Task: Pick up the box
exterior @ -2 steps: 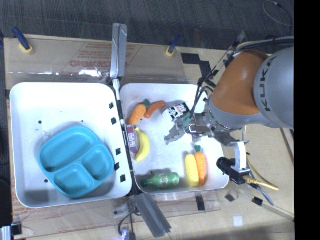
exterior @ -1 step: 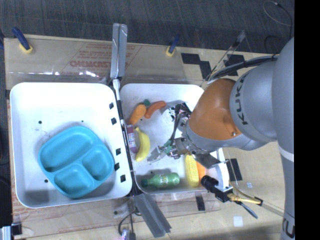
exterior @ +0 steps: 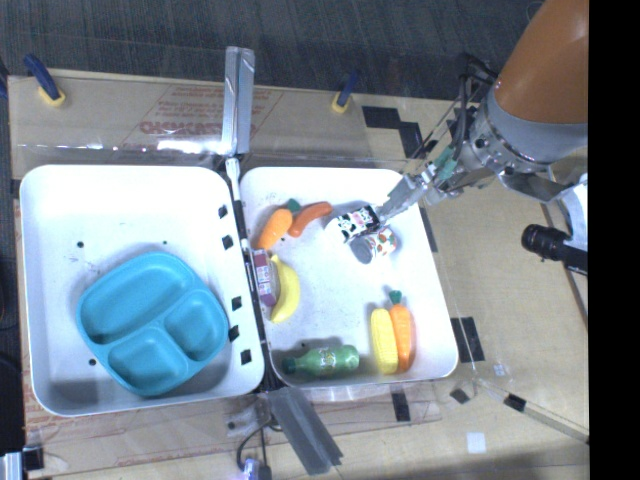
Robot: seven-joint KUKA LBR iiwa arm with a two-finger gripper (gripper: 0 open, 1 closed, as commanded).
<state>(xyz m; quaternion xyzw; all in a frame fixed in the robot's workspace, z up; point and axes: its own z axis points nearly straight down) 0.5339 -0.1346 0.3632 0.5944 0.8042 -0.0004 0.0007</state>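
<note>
**Q:** Gripper status?

**A:** My gripper (exterior: 373, 214) is low over the far right part of the right bin (exterior: 432, 298), its tip right at the box (exterior: 351, 224) (the small black-and-white patterned one). From this angle I cannot tell whether it is clenched or released, or whether the box is actually gripped.

**Q:** Where does the box sit?

**A:** It appears to be on the bin floor, just beside a small grey cup-like item (exterior: 378, 246) and near a red-orange vegetable (exterior: 312, 214) and an orange carrot (exterior: 272, 228).

**Q:** Other contents?

**A:** A banana (exterior: 285, 290), a green bottle (exterior: 325, 360) and a corn cob (exterior: 383, 340), all well apart from my tool. There is a blue tray (exterior: 150, 320) in the left bin (exterior: 40, 268).

**Q:** Progress?

**A:** My judgement is that the approach is done and the tool is at the target. A confirmed grasp and the lift are both left.
</note>
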